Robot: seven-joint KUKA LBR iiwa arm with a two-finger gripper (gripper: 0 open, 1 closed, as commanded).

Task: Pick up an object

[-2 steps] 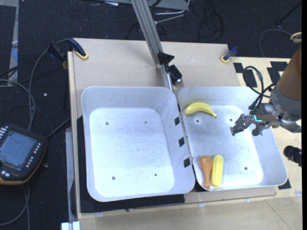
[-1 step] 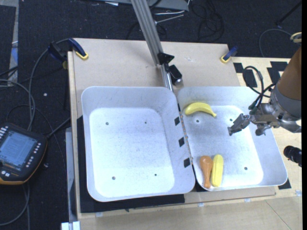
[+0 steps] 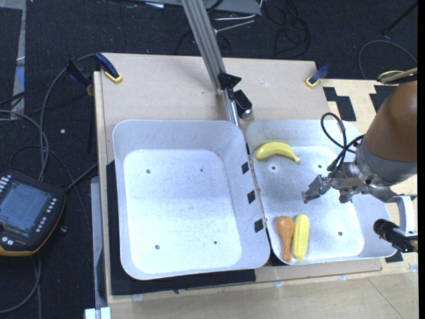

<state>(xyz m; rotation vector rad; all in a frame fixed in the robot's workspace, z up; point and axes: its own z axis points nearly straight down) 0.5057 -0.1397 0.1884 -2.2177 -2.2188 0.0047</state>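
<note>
i'm reaching in from the right, my arm (image 3: 398, 138) w/ its orange band hanging over the right bin (image 3: 352, 241). my gripper (image 3: 317, 190) hovers above that bin's floor, roughly mid-bin, pointing left. can't tell from up here whether it's open or closed, too small and dark; nothing visible gripped in it.

right bin contents: a yellow banana (image 3: 277, 151) lies near the far left corner, curved, ends pointing down toward the near side. it's apart from my gripper, up and to the left. down by the near left corner there's an orange carrot-like piece (image 3: 286, 234) and a yellow corn-like piece (image 3: 301, 236), lying side by side, touching or v close, both running lengthwise toward the near rim. those two sit below my gripper in the view, also apart from it.

left bin (image 3: 123, 145): white speckled floor w/ a few small dark dots on it. the two bins meet at their inner edges, black tabs (image 3: 252, 195) along the seam.

both bins rest on a tan wood bench (image 3: 166, 85), yellow clamps (image 3: 113, 76) at its far corners. a metal pole (image 3: 206, 38) slants up from between the bins. off to the left on the dark floor sits a handheld pendant (image 3: 23, 211) w/ a screen, cables around it.
</note>
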